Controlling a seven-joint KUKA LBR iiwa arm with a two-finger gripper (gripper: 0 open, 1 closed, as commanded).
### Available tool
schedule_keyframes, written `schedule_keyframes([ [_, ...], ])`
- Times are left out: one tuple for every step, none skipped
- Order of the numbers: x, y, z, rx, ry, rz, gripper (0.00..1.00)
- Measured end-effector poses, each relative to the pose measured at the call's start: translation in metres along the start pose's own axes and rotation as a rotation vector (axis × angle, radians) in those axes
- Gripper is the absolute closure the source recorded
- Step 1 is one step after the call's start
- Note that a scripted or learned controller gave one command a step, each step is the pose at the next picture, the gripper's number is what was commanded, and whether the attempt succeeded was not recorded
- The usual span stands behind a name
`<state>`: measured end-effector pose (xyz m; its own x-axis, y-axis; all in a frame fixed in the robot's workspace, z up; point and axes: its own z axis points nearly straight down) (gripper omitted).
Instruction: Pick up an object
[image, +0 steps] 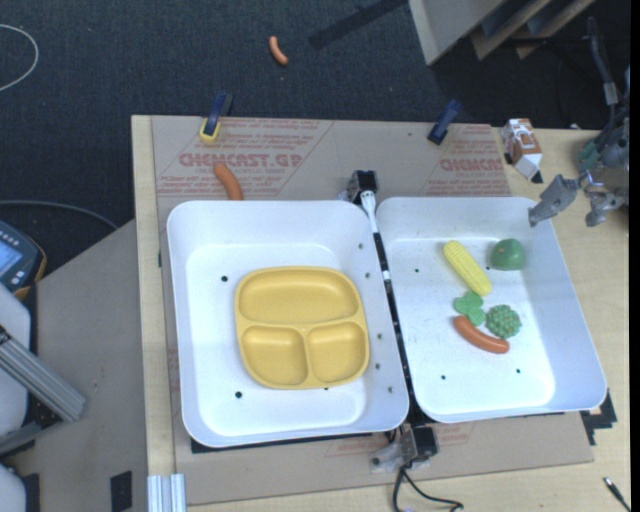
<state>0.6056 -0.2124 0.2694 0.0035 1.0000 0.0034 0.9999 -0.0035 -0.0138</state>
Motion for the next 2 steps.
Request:
schedule_keyframes([
  [0.001,0.002,-0.008,-0.013,-0.003,-0.004,0.00],
  [-0.003,-0.001,0.054,-0.007,-0.001,-0.003,0.00],
])
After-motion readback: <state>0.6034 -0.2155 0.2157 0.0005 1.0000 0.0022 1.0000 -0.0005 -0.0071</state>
